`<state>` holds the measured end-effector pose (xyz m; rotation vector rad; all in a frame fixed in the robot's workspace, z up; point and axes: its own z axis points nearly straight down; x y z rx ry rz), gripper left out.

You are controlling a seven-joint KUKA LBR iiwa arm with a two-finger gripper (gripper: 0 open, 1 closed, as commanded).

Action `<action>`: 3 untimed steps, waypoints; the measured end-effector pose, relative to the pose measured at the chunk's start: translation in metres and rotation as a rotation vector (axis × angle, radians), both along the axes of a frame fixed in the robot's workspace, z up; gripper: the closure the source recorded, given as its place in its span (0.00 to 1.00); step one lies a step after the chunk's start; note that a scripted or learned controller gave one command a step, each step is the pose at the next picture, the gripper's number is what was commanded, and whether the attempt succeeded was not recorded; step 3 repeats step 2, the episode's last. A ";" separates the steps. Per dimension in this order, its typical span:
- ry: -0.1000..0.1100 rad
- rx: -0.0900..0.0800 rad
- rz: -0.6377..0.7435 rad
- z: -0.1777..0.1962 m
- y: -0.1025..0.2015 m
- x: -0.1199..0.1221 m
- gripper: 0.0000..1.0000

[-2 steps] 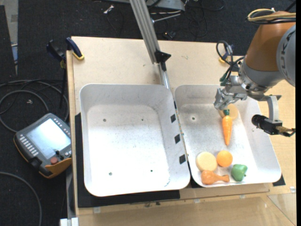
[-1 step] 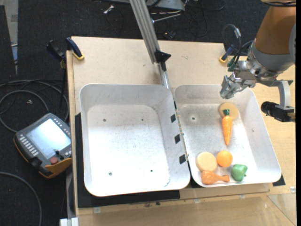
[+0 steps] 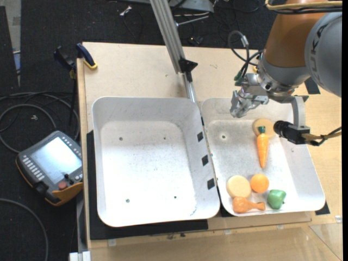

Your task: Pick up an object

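Camera view: my gripper (image 3: 240,106), a small metallic grey assembly below my glossy orange wrist band, hangs over the far left corner of the right bin (image 3: 304,170); I cannot tell how it is set, and nothing shows in its grasp. Both bins are shallow, white, rounded at the corners and finely speckled; the left bin (image 3: 109,145) lies beside it, their rims meeting along a seam marked by small black tabs. They rest on a pale wooden worktop (image 3: 130,69). The objects for picking are smooth, plastic-looking toy foods in the right bin: a tapered orange carrot (image 3: 262,148) with a green top, a tan rounded piece (image 3: 262,125) touching its top end, a pale cream disc (image 3: 238,186), an orange ball (image 3: 259,182), a green pepper-like piece (image 3: 277,198) and an orange drumstick-shaped piece (image 3: 246,204), the last four clustered at the near edge. No writing is legible.
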<state>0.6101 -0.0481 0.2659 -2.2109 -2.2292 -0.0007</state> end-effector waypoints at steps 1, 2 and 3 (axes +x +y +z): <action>0.002 0.000 0.000 -0.020 0.056 -0.006 1.00; 0.000 0.001 0.001 -0.024 0.121 -0.010 1.00; 0.000 0.001 0.001 -0.024 0.121 -0.010 1.00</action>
